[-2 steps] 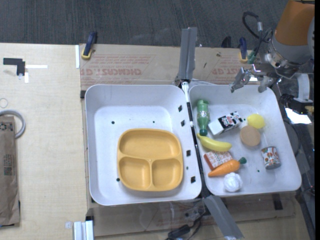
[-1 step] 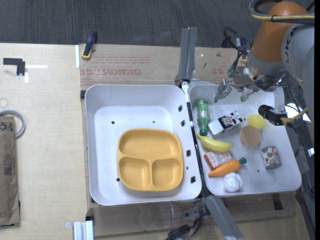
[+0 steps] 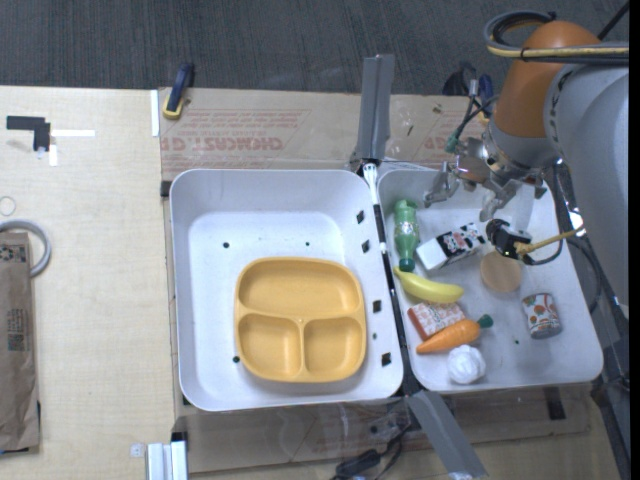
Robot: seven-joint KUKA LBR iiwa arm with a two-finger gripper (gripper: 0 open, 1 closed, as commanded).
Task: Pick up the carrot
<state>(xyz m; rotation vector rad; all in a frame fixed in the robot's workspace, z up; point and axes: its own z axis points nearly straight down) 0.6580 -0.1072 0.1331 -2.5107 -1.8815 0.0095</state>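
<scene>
Tapered orange carrot (image 3: 449, 336) near a glossy banana (image 3: 431, 288) in the right bin; metal claw (image 3: 468, 183) spread open, far above.

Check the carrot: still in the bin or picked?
In the bin. The carrot lies flat on the right bin's floor, apart from the gripper.

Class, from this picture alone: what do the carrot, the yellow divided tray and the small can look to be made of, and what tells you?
Carrot: likely moulded plastic, uniformly orange and smooth, so probably a toy.
Yellow tray: apparently plastic, one matte colour with rounded moulded compartments.
Small can: seemingly metal with a printed label, though it is too small to be sure.
</scene>
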